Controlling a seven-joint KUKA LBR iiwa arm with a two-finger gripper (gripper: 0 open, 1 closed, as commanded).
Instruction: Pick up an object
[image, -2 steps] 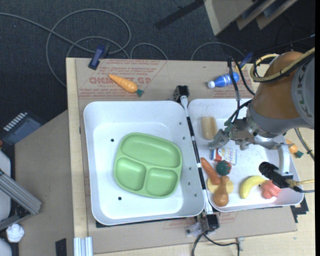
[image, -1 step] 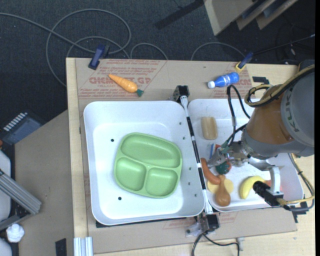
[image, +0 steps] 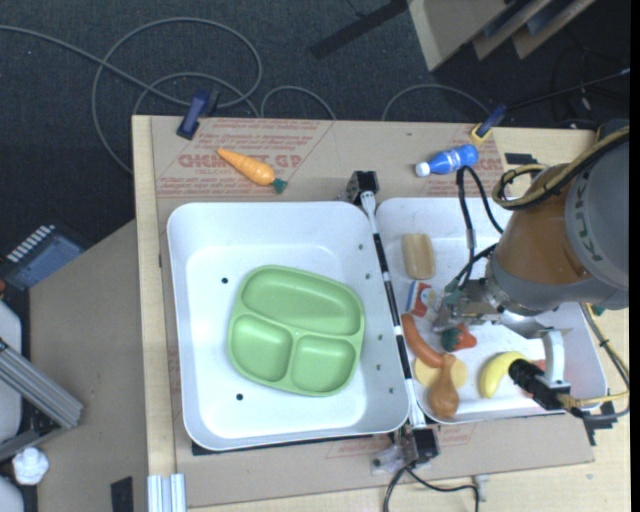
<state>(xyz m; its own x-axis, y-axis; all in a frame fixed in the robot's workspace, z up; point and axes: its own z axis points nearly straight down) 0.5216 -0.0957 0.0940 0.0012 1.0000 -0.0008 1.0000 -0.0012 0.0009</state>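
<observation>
Right of centre, low over the right bin (image: 590, 385), hung the gripper (image: 452, 322), its arm (image: 560, 240) reaching in from the frame's right edge. Its state could not be told: the tool was small and cluttered with cables, and nothing could be made out in its hold. Candidate items lay clustered in that bin's left half, presumably so that any descent there would meet something: a tan block (image: 418, 256) toward the upper part; a red sausage-like piece (image: 420, 342) just left of and below the gripper; a pear-like piece (image: 443, 385) at the lower left corner, touching the red piece's end; a banana (image: 496, 373) to the lower right, near a black fitting on the arm. The gripper stood nearest the red piece, judged the likeliest target. Left bin (image: 200, 250): one green tray (image: 295, 330), three compartments, lying flat at centre, probably too broad and shallow for a two-finger grasp. Outside the bins, on the bench (image: 160, 330) toward the upper frame and apart from the work: a carrot (image: 250, 166) at upper left, and a blue and white bottle (image: 447, 161) at upper right. Task judged not yet done.
</observation>
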